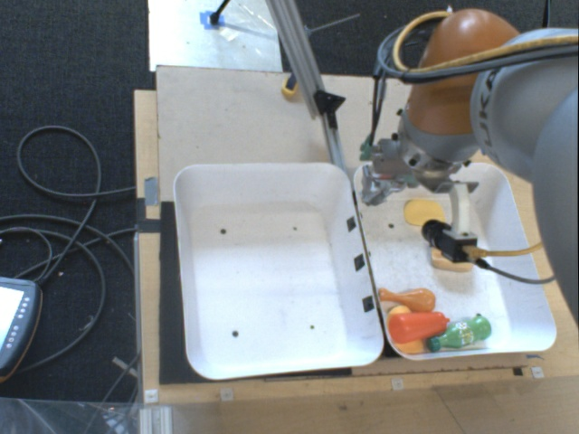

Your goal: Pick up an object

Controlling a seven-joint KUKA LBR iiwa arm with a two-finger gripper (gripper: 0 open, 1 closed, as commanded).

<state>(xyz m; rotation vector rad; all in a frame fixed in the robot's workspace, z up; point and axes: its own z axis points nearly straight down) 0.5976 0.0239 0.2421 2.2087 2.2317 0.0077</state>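
Observation:
My gripper (374, 188) hangs over the far left part of the right bin (520, 242), close to the wall shared with the left bin. A flat yellow disc (422, 212) lies just right of it. A tan wooden piece (450, 259) rests further toward the front. In the bin's front corner sit an orange drumstick (408, 297), a red-orange carrot-like piece (417, 325) and a green bottle (462, 332) on its side. I see nothing held in the gripper.
The left bin (271, 269) is a white tray with a few dark specks. A slanted metal pole (303, 52) crosses above the bins' far side. Cables (63, 233) lie on the floor at the left.

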